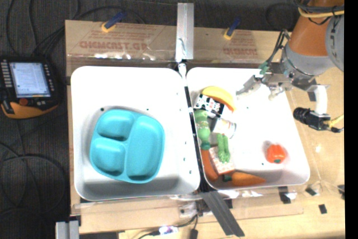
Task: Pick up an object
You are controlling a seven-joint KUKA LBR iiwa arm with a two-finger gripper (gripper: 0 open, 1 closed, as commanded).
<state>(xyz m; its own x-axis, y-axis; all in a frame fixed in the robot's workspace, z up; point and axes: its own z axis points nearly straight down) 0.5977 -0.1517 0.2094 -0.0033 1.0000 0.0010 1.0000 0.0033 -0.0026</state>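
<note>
My gripper [259, 90] hangs over the far right part of the right bin [254, 120], its fingers spread open with nothing between them. Along the bin's left wall lies a pile: a yellow banana-like piece [219, 95], a black-and-white box [207, 103], a green toy vegetable [202, 127], a small white can [227, 127] and a green pod [224, 148]. An orange carrot [246, 178] lies by the near wall. A red-orange fruit [276, 153] sits alone near the bin's right side, below the gripper and apart from it.
The left bin [84, 115] holds a cyan divided plate [127, 145]. A control tablet [27, 84] lies on the floor at the far left. Bare white floor shows in the middle of the right bin between the pile and the fruit.
</note>
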